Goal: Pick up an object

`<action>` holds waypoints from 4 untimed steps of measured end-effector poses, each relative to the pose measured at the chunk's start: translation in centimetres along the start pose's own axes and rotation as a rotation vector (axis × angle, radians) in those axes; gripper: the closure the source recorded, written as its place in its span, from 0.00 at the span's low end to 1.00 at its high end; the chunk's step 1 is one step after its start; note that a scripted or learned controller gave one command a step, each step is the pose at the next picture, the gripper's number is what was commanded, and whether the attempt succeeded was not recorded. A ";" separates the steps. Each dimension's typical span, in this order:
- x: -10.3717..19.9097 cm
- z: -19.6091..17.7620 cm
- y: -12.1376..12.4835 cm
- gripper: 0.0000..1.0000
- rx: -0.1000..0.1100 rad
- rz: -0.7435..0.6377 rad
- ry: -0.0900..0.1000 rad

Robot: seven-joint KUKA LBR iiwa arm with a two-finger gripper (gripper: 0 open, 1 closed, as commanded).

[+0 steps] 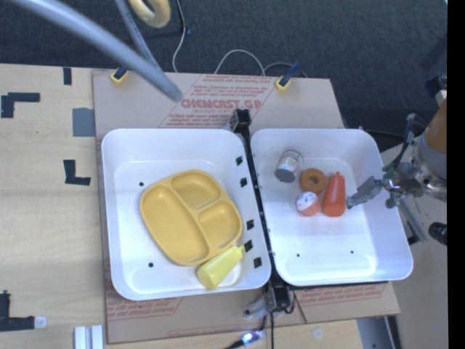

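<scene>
We see the tool [365, 190] at the right bin's [378, 264] right edge, just beside the red bottle [334, 195]; whether it's clenched or released, we cannot tell. The bottle touches a donut [313, 179] and a small ball [308, 203], a can [288, 166] close by. Crowding could spoil a grasp or knock the bottle aside.

A brown cardboard sheet [218, 102] lies under two white bins [116, 151].
</scene>
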State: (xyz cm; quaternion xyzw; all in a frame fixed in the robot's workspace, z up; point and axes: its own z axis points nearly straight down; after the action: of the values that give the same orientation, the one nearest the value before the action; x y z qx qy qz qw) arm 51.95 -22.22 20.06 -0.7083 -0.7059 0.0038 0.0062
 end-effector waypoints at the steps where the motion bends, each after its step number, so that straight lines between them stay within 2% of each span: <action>1: 0.1 -0.7 0.3 0.00 -0.013 -0.004 -0.003; 3: 0.2 11.3 1.4 0.00 -0.011 -0.005 -0.004; 4: 0.2 11.5 1.4 0.00 -0.014 -0.004 -0.005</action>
State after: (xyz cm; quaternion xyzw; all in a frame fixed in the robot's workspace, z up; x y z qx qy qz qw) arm 53.21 -21.98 8.58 -0.7068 -0.7074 0.0006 -0.0004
